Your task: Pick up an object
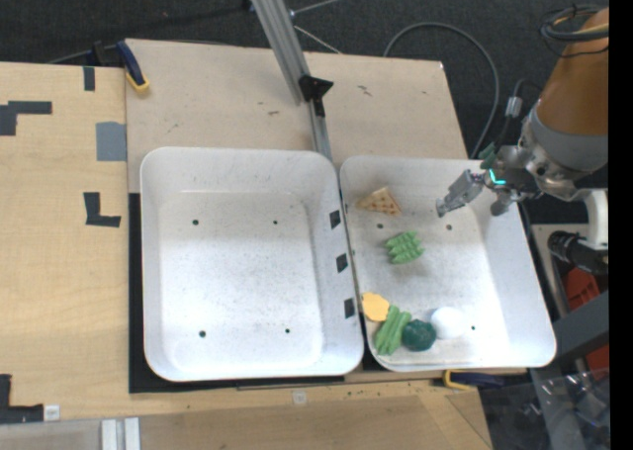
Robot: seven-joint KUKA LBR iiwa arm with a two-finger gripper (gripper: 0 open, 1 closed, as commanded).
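Camera view: tool (457, 203) above right bin (514, 280); no legible writing.

White speckled bins (237, 359) hold green toys (404, 247), a yellow piece (375, 307), tan wedge (379, 203).

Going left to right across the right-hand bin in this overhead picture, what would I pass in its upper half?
Tan wedge-shaped piece → ridged green piece → the pincer, hanging over the bin's bare floor.

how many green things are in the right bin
3: a ridged green piece mid-bin, a long green piece at the near-left corner, and a dark green round one right beside it.
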